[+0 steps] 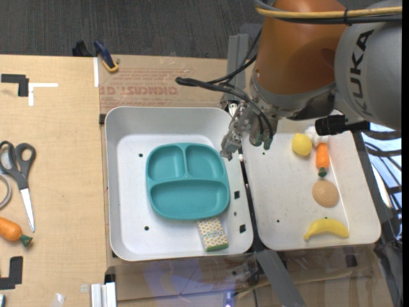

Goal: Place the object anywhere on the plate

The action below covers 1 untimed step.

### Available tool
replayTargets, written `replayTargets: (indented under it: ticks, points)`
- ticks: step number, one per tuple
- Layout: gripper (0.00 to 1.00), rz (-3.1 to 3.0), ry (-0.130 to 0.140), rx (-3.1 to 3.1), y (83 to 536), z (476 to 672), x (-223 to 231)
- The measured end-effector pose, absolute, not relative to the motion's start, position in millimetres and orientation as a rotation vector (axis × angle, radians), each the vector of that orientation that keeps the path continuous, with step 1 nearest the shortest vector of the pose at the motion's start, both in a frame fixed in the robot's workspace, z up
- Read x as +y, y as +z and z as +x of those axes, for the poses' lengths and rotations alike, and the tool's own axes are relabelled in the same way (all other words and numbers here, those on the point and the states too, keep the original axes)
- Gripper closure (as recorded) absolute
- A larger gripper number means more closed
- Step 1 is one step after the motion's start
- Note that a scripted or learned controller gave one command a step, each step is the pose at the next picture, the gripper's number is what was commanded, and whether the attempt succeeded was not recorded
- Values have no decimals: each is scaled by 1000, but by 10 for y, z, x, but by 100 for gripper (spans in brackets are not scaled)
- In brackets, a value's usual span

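A teal divided plate [187, 180] lies in the middle of the left bin [121, 190]. My gripper [246, 143] hangs over the divide between the two bins, just off the plate's upper right corner. Its fingers stand open with nothing between them. In the right bin [281, 197] lie a yellow lemon [301, 145], a small carrot [323, 157], a tan egg-shaped object [325, 194] and a banana [326, 229]. The lemon is closest to the gripper, a little to its right.
A small patterned packet [213, 235] lies in the left bin, touching the plate's near edge. On the wooden bench at the left are scissors [20, 171] and another carrot [11, 230]. The arm's bulky orange and grey body [300, 43] overhangs the right bin's far side.
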State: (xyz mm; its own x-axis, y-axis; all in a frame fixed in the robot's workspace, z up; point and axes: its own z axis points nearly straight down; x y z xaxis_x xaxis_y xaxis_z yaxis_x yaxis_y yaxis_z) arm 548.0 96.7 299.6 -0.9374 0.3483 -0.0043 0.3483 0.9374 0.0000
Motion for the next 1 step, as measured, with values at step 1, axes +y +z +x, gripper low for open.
replayTargets:
  ticks: [1]
  points:
    - [0, 555, -1, 3088, 2996, 5480, 966]
